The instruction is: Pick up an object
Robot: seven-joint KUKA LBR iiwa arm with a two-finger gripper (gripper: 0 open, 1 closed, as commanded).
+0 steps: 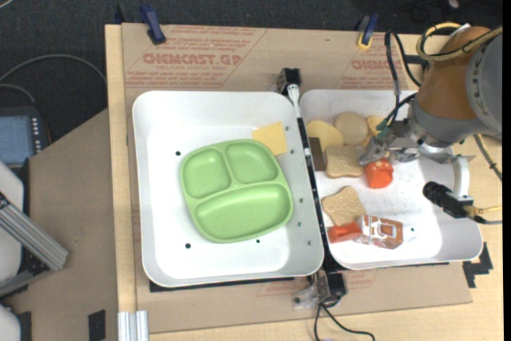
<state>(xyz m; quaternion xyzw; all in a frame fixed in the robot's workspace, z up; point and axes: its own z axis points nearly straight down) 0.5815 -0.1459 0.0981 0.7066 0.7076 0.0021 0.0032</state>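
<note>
My gripper (389, 156) hangs low over the middle of the right bin (447, 251), at the end of the grey arm with the orange band (447, 88). A small red-orange object (380, 176) lies right below it, touching or nearly touching its tip. Close by to the left are a toast slice (343, 164), a round tan piece (351, 126), a yellow piece (322, 132) and a small brown block (314, 152). Nearer the front lie a bread slice (343, 206), an orange-red stick (344, 232) and a clear packet (386, 231).
The left bin (160, 251) holds a green divided plate (235, 189) and a yellow slice (271, 138) at its back right. A ridge (305, 172) separates the two bins. A black fitting with cable (444, 200) sticks out beside the arm over the right bin.
</note>
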